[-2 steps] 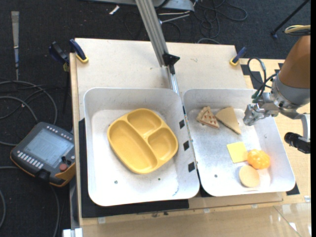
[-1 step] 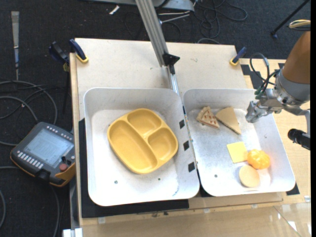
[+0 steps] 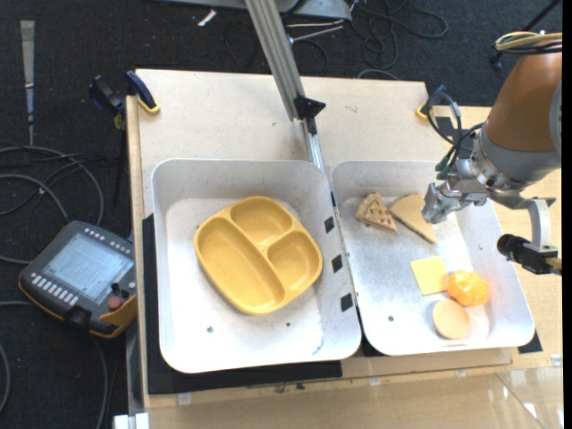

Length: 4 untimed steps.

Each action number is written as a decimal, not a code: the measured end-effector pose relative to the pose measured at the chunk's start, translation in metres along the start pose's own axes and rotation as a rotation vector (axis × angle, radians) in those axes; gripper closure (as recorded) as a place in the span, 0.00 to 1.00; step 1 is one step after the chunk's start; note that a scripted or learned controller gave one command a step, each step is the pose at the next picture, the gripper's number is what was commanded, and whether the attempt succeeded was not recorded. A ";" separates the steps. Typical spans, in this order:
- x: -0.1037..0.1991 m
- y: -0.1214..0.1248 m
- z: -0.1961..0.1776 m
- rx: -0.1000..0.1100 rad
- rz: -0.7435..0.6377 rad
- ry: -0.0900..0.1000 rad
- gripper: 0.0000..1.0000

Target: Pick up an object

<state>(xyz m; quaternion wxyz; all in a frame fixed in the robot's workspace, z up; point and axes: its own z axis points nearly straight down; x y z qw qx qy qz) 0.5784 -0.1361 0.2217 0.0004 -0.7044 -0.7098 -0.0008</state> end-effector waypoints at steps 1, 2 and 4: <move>0.050 -0.012 0.008 0.003 0.000 0.000 1.00; 0.115 -0.016 0.003 0.001 -0.002 0.001 1.00; 0.234 -0.032 0.001 0.000 -0.002 0.000 1.00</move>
